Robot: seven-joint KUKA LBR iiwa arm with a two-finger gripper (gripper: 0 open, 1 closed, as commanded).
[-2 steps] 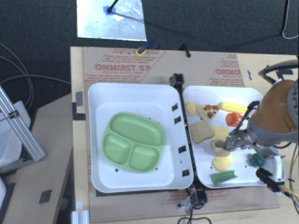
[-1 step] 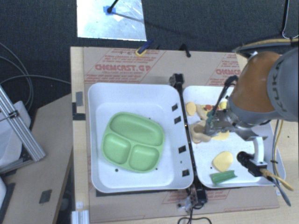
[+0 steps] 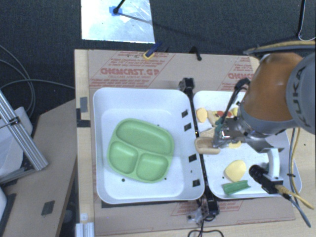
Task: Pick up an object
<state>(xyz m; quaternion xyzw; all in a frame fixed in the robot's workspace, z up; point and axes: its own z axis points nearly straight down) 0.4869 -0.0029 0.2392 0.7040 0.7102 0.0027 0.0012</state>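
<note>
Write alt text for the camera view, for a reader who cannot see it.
A grey robot arm with an orange band reaches from the right over the right-hand shallow white bin, its gripper low among small yellow toy foods near a tan bread-shaped piece. The left-hand white bin holds a green three-compartment plastic plate.

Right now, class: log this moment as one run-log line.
arm: over right bin | gripper: low beside tan object at divider | grasp: unclear | left bin: green tray
</note>
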